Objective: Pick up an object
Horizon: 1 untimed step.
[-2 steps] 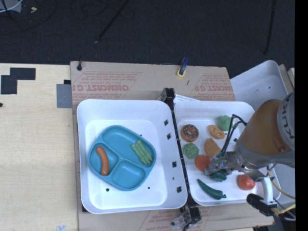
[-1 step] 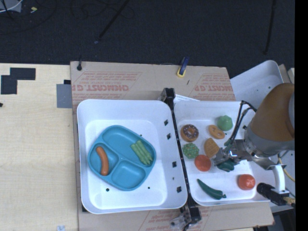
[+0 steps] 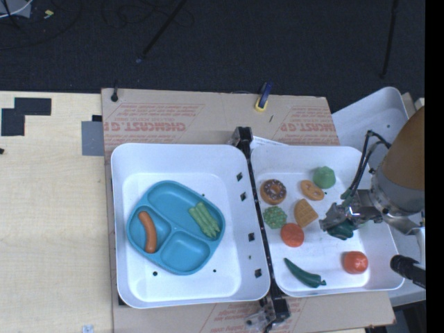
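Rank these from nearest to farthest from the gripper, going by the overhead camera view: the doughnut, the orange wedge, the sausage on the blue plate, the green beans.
Measured from the gripper:
1. Orange wedge, just beside it toward the bin's middle.
2. Doughnut, at the same bin's far side by the divider.
3. Green beans, on the blue plate in the other bin.
4. Sausage, on the plate's farthest compartment.

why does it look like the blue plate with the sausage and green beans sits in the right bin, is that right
Not quite. The camera view shows the blue plate in the left bin, not the right one. The rest holds: the sausage and the green beans lie on that plate, in separate compartments.
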Tool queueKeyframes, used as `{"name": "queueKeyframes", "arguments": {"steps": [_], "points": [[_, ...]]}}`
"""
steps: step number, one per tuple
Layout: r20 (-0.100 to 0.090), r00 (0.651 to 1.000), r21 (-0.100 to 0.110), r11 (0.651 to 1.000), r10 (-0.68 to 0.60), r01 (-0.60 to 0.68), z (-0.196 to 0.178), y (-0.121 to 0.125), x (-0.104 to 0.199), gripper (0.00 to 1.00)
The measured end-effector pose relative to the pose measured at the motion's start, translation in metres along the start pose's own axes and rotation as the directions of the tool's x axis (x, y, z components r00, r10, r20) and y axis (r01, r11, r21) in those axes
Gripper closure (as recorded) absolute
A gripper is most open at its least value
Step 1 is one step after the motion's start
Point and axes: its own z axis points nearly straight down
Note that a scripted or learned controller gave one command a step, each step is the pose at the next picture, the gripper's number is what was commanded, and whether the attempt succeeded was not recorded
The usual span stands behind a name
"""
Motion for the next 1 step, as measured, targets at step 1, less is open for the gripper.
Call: {"name": "queueKeyframes", "arguments": {"steps": [1], "points": [[-0.001, 1.000, 0.002, 1.000, -0.001, 0.001, -0.0121, 0.0003, -0.0004, 1.00]]}}
